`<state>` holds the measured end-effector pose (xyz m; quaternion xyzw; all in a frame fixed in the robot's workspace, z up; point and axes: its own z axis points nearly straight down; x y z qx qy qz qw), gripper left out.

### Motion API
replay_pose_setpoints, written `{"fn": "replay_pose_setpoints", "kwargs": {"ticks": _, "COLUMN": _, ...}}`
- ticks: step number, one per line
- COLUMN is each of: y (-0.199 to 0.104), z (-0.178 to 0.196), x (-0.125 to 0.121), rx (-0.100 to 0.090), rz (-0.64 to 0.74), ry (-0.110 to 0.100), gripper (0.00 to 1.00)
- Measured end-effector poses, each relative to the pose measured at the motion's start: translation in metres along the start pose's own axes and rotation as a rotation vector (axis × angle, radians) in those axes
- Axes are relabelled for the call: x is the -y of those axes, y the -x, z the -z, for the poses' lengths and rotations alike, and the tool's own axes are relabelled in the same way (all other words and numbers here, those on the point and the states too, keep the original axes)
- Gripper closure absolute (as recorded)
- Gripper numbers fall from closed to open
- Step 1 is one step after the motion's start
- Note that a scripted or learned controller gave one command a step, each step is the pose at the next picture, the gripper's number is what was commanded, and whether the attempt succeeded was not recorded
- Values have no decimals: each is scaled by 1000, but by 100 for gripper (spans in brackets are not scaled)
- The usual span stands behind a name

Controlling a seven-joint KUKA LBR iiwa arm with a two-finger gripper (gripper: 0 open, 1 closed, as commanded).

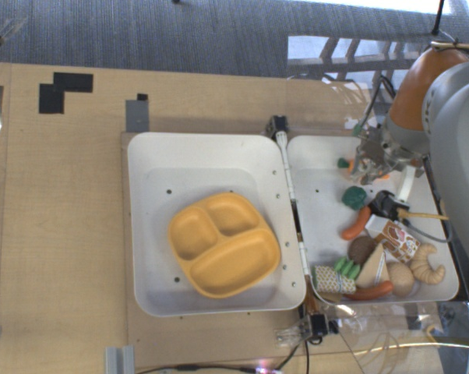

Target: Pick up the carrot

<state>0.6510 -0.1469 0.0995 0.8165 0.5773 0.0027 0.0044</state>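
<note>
The one camera looks down on a tabletop [63, 232] with two white bins side by side. The left bin [145, 209] holds one yellow plate [223, 244] with three compartments, set askew near its middle. The right bin [320, 201] holds a heap of toy foods at its near right end: one brown round piece [362, 248], one cream wedge [372, 266], one patterned packet [399, 241], one croissant [428, 262], one pale bun [403, 278], one long red-orange piece [370, 291] and one green-and-white piece [335, 278]. One small green and orange bit [343, 163] lies alone at the far side.

There is one carrot [357, 224]. It is orange, smooth and tapered, lying at a slant in the middle of the right bin, just far of the brown round piece. One dark green lump [354, 196] sits just beside its far end; I cannot tell if the two are joined.

One arm [453, 123] reaches in from the right, its jaws over the bin's far right part, apart from the carrot. I cannot tell whether the jaws are apart or together.
</note>
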Motion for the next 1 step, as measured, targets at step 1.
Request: {"fn": "replay_pose_setpoints", "kwargs": {"ticks": 1, "y": 0, "z": -1, "x": 1, "rx": 0, "rz": 1, "ry": -1, "gripper": 0}}
